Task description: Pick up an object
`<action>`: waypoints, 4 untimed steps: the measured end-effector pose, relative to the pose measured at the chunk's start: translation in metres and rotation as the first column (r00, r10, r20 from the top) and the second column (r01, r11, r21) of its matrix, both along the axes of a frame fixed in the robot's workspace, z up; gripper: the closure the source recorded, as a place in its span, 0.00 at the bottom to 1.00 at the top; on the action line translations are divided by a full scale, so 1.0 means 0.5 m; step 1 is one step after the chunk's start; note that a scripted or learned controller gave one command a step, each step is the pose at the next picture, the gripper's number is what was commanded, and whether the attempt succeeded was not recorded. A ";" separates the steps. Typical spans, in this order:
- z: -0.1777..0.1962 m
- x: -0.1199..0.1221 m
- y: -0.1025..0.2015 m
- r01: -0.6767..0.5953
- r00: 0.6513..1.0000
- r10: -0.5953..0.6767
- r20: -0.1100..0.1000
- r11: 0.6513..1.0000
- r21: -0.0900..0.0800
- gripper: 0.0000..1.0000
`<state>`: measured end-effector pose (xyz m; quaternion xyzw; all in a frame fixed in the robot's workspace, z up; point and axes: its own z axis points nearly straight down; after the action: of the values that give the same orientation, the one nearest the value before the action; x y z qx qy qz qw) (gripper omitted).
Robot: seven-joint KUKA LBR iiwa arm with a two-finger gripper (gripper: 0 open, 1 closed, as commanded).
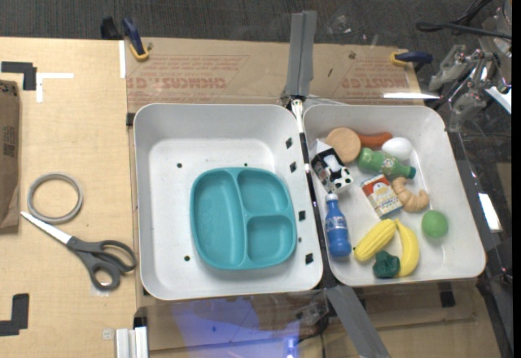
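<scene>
The right bin [456,185] holds several toy foods. A tan round bun [345,145], an orange carrot [376,138] and a white egg [397,148] lie at its far side. A green bottle-shaped piece [381,162] lies below them. A black-and-white cow toy [330,170] and a blue bottle [336,226] sit along the left wall. In the middle are a small red-and-white carton [381,195] and a tan croissant [412,197]. A green ball [435,224], a yellow corn cob [374,240], a banana [408,247] and a green broccoli piece [386,265] lie near the front.
The left bin [163,145] holds a teal divided plate [244,218]. On the wooden bench to the left lie scissors [89,252] and a tape roll [55,197]. Metal fittings and cables [472,72] stand beyond the right bin's far corner.
</scene>
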<state>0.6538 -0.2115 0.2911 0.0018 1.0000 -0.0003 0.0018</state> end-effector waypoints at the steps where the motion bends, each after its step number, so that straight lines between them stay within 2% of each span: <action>1: -0.384 -0.066 0.042 -0.063 0.998 0.063 0.005 0.998 -0.002 0.00; 2: -0.398 -0.298 0.070 0.162 0.987 -0.162 -0.002 0.987 0.001 0.00; 3: -0.394 -0.326 0.032 0.134 0.991 -0.134 0.007 0.991 -0.001 0.00; 4: -0.375 -0.323 0.033 0.130 0.992 -0.130 0.009 0.992 -0.002 1.00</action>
<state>0.4922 -0.1949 0.1035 0.0667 0.9978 -0.0018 0.0061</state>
